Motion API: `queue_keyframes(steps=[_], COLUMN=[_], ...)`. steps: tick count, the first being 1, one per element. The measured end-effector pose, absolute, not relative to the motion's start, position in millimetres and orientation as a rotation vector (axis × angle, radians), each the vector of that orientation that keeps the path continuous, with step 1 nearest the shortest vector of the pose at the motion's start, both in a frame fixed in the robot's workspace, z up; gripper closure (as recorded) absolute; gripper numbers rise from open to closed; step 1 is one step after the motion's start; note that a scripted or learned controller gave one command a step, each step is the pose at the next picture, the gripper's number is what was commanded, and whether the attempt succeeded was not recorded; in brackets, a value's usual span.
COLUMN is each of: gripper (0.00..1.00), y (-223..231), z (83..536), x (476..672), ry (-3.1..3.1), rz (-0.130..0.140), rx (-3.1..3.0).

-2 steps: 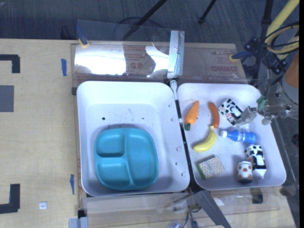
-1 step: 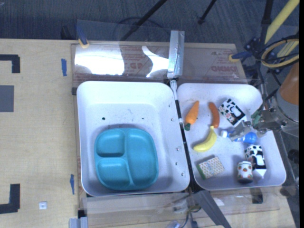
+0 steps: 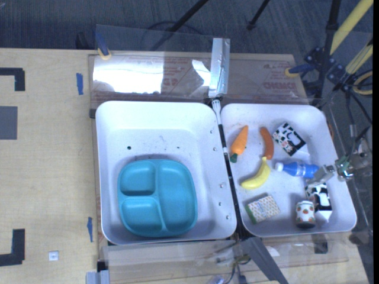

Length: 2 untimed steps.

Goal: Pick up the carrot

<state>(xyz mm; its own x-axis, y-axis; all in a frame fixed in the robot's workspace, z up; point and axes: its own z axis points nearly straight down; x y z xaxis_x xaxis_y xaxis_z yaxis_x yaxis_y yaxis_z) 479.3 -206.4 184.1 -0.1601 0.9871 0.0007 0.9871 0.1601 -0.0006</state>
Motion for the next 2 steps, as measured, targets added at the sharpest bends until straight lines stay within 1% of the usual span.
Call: queue_keyframes(steps=[1, 2], gripper=[0.00, 0.00], y=[-223.3, -222.3], z=[200.9, 170.1], x=[515.9, 539.1], ry=[-2.457, -2.591], rz=[-0.002, -0.001], rx=[-1.965, -1.781])
